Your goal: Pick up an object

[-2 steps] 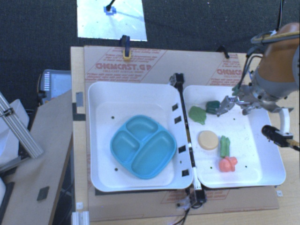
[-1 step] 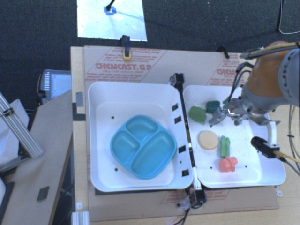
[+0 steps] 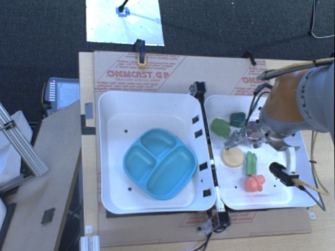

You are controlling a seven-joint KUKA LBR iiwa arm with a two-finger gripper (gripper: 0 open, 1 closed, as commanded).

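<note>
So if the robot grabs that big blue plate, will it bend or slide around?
Probably not bend: the blue plate looks like moulded plastic with three raised dividers, which should keep it stiff. It lies flat in the left bin, so it likely won't roll or tip. Its smooth, shiny surface may be slippery, and its width looks hard for the gripper to span.

This is a robotics lab. A grey and orange robot arm (image 3: 293, 101) reaches over a bench (image 3: 157, 69) covered in printed cardboard. Two white bins (image 3: 152, 101) are clipped along its edges, cables trail at the front edge, on dark carpet (image 3: 42, 25).
</note>
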